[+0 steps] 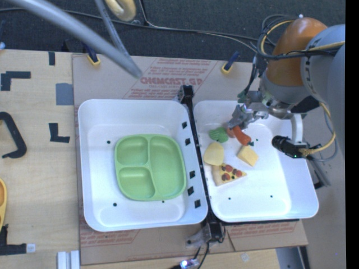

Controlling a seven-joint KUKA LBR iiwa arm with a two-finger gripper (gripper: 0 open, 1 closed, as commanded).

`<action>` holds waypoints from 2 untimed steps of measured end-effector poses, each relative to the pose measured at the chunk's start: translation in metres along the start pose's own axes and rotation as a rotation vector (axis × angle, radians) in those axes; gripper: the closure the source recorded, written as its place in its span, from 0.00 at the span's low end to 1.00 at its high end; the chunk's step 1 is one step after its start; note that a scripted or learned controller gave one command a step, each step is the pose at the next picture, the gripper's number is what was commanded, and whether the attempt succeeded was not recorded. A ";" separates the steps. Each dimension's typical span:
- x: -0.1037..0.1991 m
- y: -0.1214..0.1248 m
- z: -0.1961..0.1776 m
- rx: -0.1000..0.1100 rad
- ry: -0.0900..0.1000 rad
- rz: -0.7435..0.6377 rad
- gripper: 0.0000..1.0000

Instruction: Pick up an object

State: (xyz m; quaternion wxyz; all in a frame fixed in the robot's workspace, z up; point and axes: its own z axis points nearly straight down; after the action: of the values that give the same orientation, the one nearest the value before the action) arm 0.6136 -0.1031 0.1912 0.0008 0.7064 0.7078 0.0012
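Your gripper [240, 123] hovers over the orange carrot piece [242, 135], lying diagonally toward lower right; jaw state unclear.

The light is bright and even, falling from overhead. The two white bins [90, 122] are close to washed out, with weak, soft shadows along their inner walls. The green tray [150, 167] in the left bin shows a mild sheen and a faint shadow just beside its lower rim. Above the bins the background is dim. The picture is slightly soft and grainy; the small food pieces [230, 153] lack crisp edges.
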 end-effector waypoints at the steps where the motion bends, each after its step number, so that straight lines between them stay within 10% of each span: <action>1: -0.002 0.005 -0.043 -0.001 0.000 0.000 1.00; 2: 0.051 -0.004 -0.041 0.004 -0.001 -0.002 1.00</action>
State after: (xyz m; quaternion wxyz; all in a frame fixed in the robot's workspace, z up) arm 0.6090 -0.0517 0.2320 -0.0004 0.7057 0.7085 -0.0006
